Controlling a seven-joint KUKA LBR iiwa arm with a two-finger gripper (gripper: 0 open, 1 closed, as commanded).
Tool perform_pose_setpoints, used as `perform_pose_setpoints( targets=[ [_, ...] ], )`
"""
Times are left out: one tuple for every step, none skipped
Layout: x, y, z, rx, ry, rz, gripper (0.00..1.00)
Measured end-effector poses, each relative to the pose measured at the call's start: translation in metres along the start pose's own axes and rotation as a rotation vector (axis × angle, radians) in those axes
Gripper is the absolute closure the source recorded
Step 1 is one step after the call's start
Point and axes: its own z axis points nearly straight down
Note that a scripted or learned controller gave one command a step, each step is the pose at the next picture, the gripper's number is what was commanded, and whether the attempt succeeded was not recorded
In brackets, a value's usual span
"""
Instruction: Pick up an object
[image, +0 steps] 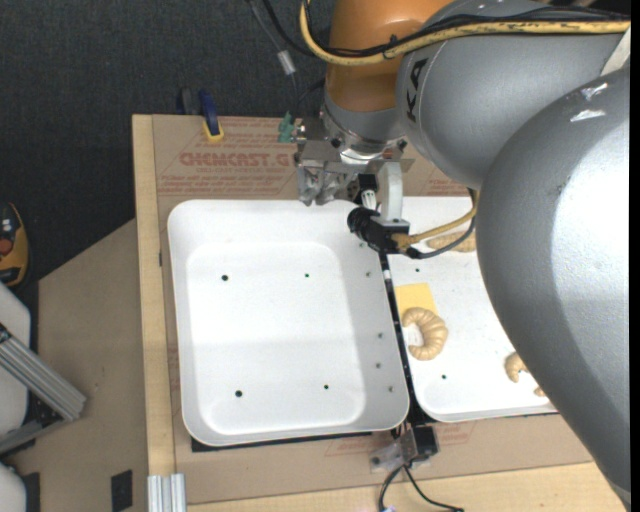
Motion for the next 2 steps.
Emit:
perform_pose_setpoints(
  targets=[
    [0.042, 0.023, -0.112, -0.007, 0.002, -0.001, 1.00],
    [0.083, 0.019, -0.029, 0.015, -0.002, 0.000, 1.00]
  ],
)
